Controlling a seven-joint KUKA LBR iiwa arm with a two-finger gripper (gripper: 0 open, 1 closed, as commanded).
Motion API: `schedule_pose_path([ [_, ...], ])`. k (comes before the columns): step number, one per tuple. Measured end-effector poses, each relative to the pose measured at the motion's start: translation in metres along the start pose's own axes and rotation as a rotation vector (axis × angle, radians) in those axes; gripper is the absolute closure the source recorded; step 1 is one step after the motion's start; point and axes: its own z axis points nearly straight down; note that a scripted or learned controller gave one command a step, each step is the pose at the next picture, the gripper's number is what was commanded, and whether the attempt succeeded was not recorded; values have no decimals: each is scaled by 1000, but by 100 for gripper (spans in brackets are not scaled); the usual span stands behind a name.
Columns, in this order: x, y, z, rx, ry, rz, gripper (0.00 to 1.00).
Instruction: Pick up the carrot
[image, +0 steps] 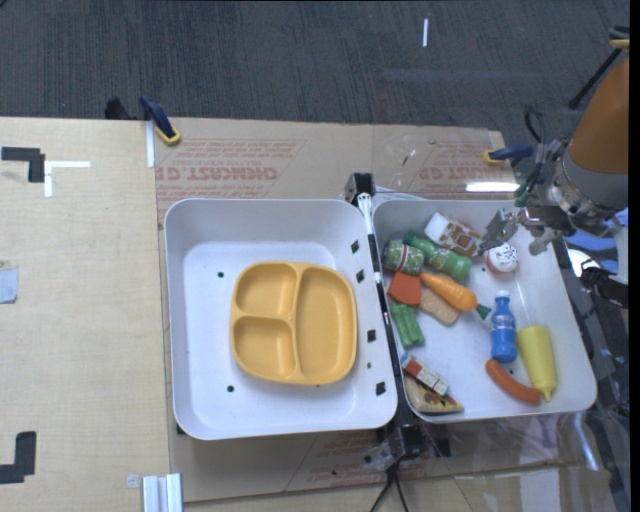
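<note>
While the carrot (449, 291) lies untouched in the right bin (570, 330), the step in hand is judged to be the approach. The carrot rests near the bin's middle, toward nine o'clock of centre, its long axis running from about ten o'clock to four o'clock, green tip at the four o'clock end.

Gripper (512, 222) hangs over the bin's upper part, at roughly one o'clock from the carrot and well apart from it. Its fingers (497, 228) appear spread, with nothing between them, though the view is coarse and the gap is not certain.

Crowding noted. A green can (437, 258) lies just beside the carrot at twelve o'clock. A red wedge (404, 288) touches or nearly touches its nine o'clock end. A tan piece (438, 309) sits against it at six o'clock. A blue bottle (503, 328) stands near at four o'clock. A small round white item (503, 259) lies between gripper and carrot.

Recommendations, as judgement:
- Travel toward seven o'clock at height, clearing the round item and can before descending.
- Turn the wrist so the fingers close across the carrot's short axis, not along it.
- Aim at the carrot's thick orange middle; the four o'clock half has the freest flanks.
- Descend straight, fingers wide, to avoid catching the tan piece.

Risk: a finger landing on a neighbour and closing on nothing.
</note>
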Motion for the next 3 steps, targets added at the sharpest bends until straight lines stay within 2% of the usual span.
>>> schedule_pose_path([
  [1, 46, -21, 112, -4, 0, -44, 0],
  [2, 45, -20, 103, -4, -2, -41, 100],
  [3, 104, 12, 16, -1, -1, 67, 100],
])
